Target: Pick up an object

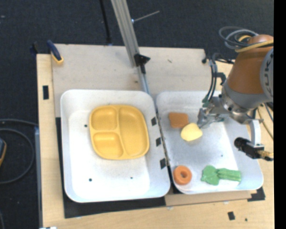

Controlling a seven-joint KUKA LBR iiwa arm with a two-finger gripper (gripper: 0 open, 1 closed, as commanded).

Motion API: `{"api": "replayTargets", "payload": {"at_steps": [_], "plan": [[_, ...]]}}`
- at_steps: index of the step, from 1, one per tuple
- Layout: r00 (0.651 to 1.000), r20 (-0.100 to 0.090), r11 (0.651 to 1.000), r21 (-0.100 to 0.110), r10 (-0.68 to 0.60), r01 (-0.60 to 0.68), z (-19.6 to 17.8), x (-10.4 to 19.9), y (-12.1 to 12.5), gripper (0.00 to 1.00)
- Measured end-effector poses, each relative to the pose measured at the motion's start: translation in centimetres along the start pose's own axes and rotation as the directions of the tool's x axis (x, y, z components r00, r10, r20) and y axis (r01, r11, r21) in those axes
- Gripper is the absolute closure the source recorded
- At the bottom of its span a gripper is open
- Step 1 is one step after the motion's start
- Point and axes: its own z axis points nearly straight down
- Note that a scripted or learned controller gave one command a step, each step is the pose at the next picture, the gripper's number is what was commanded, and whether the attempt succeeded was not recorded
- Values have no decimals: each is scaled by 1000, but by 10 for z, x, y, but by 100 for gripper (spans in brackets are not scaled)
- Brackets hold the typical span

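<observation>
In the right bin [238, 178] lie a pale yellow lump [191, 133], a brown block [178, 119], an orange ring [183, 175] and a green toy [220, 175]. My gripper [203, 119] hangs over the bin's upper middle, just right of and above the yellow lump and right of the brown block. Nothing shows between its fingers.
The left bin [76, 175] holds a yellow divided plate [119, 130]. A metal pole [126, 25] rises slantwise behind the bins. The arm's orange band [250, 73] and cables sit at the right edge. A black clamp [248, 148] hangs over the right bin's edge.
</observation>
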Motion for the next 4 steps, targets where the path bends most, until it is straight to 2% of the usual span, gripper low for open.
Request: {"api": "replayTargets", "payload": {"at_steps": [1,2,3,4], "plan": [[1000,1,1000,-3,-6,6,-65,-2,2,100],[1000,0,1000,1,-6,6,-89,-4,3,100],[1000,-2,1000,5,-10,10,-84,49,-2,100],[1000,-3,1000,5,-10,10,-80,93,-20,100]]}}
